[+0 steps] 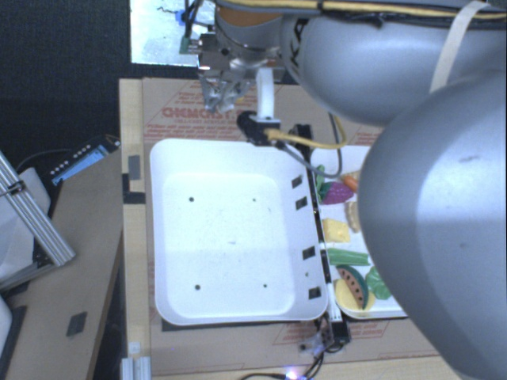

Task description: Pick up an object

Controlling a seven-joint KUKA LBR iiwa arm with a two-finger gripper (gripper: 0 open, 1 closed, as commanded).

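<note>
Toy food (348, 236) in right bin (388, 313); gripper (222, 93) state unclear; cardboard bench (170, 105).

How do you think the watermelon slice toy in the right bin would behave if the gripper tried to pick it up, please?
The watermelon slice looks like moulded plastic, so probably stiff and light. It seems glossy, so possibly slippery. It lies flat among crowded toys, so unlikely to roll.

Two white bins (230, 236), one arm (412, 133)

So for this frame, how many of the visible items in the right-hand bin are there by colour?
Partly hidden by the arm, so visible pieces only:
Green: 3, the green piece, another and one
Yellow: 1, yellow piece
Purple: 1, purple piece
Yellow-and-red slice: 1
Total: 6
</note>
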